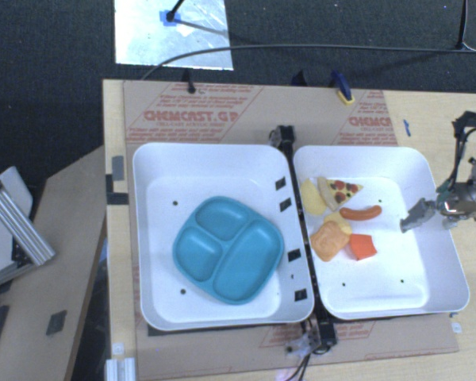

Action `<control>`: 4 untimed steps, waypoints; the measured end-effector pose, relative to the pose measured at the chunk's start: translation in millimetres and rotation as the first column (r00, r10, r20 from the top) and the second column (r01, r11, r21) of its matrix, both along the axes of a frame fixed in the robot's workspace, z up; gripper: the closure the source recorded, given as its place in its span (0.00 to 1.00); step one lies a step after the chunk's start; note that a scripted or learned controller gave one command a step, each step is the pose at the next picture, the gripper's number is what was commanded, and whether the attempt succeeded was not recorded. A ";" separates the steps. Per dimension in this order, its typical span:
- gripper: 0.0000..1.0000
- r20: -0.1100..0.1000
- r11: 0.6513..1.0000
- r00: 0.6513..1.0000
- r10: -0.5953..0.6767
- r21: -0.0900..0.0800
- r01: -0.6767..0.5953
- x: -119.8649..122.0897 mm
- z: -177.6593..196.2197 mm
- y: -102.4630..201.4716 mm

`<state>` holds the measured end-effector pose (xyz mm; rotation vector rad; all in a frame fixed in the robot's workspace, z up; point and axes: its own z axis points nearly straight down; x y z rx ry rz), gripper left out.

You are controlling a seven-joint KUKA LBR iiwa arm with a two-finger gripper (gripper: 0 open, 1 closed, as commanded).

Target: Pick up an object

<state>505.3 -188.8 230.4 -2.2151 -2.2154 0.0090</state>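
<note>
Food pieces are lying clustered in the right bin (381, 236), toward its 10 o'clock corner. Sausage (360, 212) is lying flat at the cluster's 3 o'clock side, with a pizza slice (341, 190) just beside it at 11 o'clock. Pale yellow piece (312, 198) is sitting at 9 o'clock of the slice, touching it. Orange rounded piece (329, 240) is resting at 6 o'clock of the sausage, and a red-orange chunk (362, 247) is sitting just beside it at 3 o'clock.

Gripper (416, 213) is reaching in from the bin's 3 o'clock rim, well apart from the sausage and holding nothing. Whether it is spread or pressed together cannot be told; it is too small and blurred.

Left bin (214, 165) is bearing a blue divided plate (228, 248), tilted askew, toward its 5 o'clock part. Both bins are resting on a brown printed cardboard sheet (190, 113).
</note>
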 end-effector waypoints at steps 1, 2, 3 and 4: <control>0.00 0.012 1.000 1.000 0.004 -0.003 -0.004 2.7 6.2 0.7; 0.00 0.008 1.000 1.000 0.001 -0.002 -0.001 5.3 -54.5 -4.7; 0.00 0.008 1.000 1.000 0.001 -0.001 -0.001 2.5 -116.6 -5.5; 0.00 0.025 1.000 1.000 -0.001 -0.010 0.002 7.3 -140.0 -9.0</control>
